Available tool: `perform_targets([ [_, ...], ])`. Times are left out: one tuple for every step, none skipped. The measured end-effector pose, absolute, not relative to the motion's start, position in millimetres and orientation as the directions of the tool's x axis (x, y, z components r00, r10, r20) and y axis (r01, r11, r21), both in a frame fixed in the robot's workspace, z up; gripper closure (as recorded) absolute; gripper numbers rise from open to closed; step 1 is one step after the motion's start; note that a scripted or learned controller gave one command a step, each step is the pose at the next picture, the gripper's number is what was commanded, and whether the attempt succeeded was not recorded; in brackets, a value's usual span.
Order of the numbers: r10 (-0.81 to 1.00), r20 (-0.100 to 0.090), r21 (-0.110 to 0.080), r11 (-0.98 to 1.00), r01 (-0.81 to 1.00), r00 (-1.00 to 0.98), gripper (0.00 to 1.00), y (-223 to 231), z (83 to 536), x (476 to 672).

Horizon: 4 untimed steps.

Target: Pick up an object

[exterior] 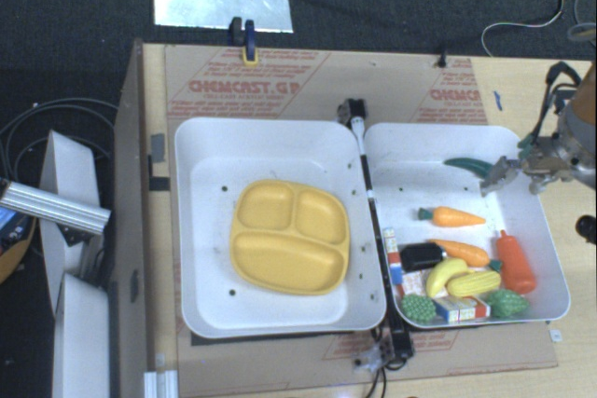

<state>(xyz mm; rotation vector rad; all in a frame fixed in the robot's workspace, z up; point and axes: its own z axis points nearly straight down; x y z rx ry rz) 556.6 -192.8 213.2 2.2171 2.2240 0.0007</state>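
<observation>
Toy food (462,280): piled in right bin's (550,228) near corner, two carrots, banana, corn, broccoli, red bottle | gripper (518,171): over right bin's right edge, fingers spread, nothing between them | left bin (201,200): yellow divided plate (289,236)

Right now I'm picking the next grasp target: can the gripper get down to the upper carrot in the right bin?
Probably yes. The carrot lies alone on bare bin floor, apart from the pile of toys below it, and the gripper hangs just up-right of it with nothing between.
</observation>
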Motion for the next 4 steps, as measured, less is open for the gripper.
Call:
perform_targets([
  [1.0, 0.0, -0.001, 0.005, 1.0, -0.005, 0.0, -205.7, 116.9, 640.5],
  [1.0, 0.0, 0.003, 0.006, 1.0, -0.006, 0.0, -205.4, 89.6, 669.8],
  [1.0, -0.003, 0.007, 0.009, 1.0, -0.009, 1.0, -205.7, 101.0, 671.0],
  [1.0, -0.003, 0.007, 0.01, 1.0, -0.01, 0.0, -205.5, 100.8, 671.0],
])
